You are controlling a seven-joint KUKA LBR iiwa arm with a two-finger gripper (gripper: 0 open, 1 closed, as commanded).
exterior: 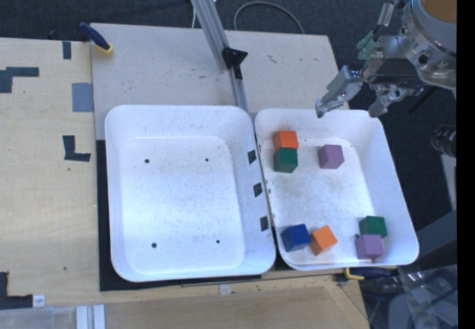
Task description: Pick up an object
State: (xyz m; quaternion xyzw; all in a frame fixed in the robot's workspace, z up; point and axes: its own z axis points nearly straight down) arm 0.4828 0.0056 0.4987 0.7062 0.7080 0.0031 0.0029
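Observation:
My gripper (350, 105) hangs over the far rim of the right bin (393, 171), its two fingers spread open and nothing between them. Inside that bin lie several small blocks. An orange block (285, 139) rests against a dark green block (286, 160) near the bin's far left. A purple block (331, 156) sits to their right, below the gripper. Along the near side are a blue block (295, 237), an orange block (323, 239), a green block (373, 226) and a purple block (369, 246).
The left bin (178, 194) stands beside the right one. A slanted metal post (211, 15) rises behind the bins. A blue and yellow clamp (96, 37) lies at the far left of the bench.

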